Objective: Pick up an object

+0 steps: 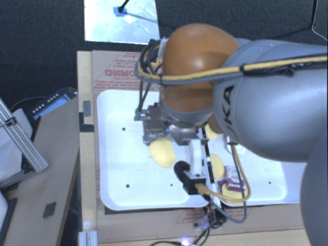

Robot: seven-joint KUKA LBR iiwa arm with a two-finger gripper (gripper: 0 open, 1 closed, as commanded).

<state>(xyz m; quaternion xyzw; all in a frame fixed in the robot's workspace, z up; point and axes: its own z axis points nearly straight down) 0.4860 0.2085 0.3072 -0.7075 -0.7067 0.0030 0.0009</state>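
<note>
Arm (271, 111), grey with a broad orange band (197, 65), reaches in from the right and covers much of the shallow white plastic bin (118, 152). Gripper (156, 132) sits low over the bin's middle. How wide it stands: cannot tell, the wrist hides it. Pale yellow rounded lump (163, 154) lies on the bin floor just below the gripper; contact unclear, no grasp visible. Second pale yellow piece (217, 164) lies to its right, partly hidden. Purple and white packet (233, 176) lies near the bin's front right. Brown cardboard sheet with red print (115, 68) lies under the bin.
</note>
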